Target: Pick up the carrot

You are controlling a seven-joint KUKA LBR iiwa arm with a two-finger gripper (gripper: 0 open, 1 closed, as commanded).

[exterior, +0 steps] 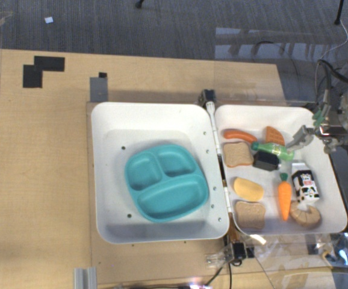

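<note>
**Carrot lies in the right bin, gripper off at the bin's far right edge**

The bench (35,179) carries two shallow white bins side by side; the left bin (111,161) holds a teal divided plate (166,182), set slightly askew; the right bin (336,212) holds a scatter of toy food. The arm reaches in from the right, its gripper (303,136) hanging over the upper right part of the right bin, near the rim; whether it is apart or together I cannot tell.

Inside the right bin, a slice of bread (238,155) lies at the left, with a sausage (239,135) above it; a second bread slice (250,215) sits at the lower left, a yellow piece (248,189) between the two slices. A black block (265,161) lies near the middle, touching a green item (273,150); an orange-brown wedge (274,135) sits above these. A small milk carton (305,185) stands at the right; a round tan bun-like piece (305,217) lies below it.

The carrot (285,198) lies lengthwise in the lower middle of the right bin, green top upward in the view, just left of the carton, its tip near the bun; it is well apart from the gripper.
</note>
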